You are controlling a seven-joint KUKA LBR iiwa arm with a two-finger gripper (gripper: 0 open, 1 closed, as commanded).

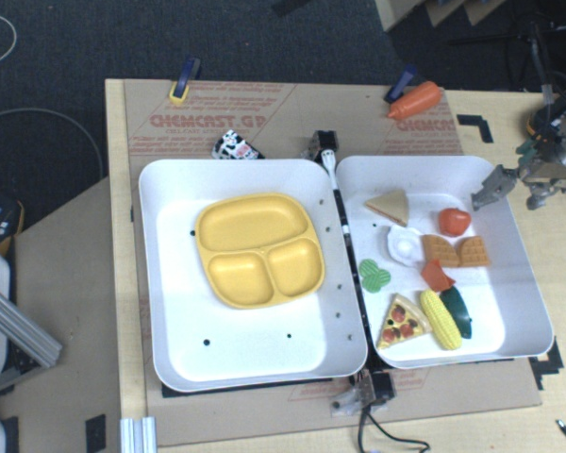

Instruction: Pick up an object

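Observation:
The right bin (519,281) holds several toy foods: a tan bread wedge (389,207), a red tomato (455,222), a white egg (405,245), a brown waffle (456,251), a small red piece (436,276), a green leaf (374,275), a pizza slice (401,322), a yellow corn cob (441,318) and a dark green vegetable (457,311). My gripper (512,193) hovers over the bin's back right corner, just right of the tomato. It is open, and nothing sits between its fingers (488,190).
The left bin (170,328) carries a yellow divided plate (258,248). On the board behind the bins lie an orange clamp (415,100), a yellow-and-blue clamp (182,81) and a small black-and-white object (234,146).

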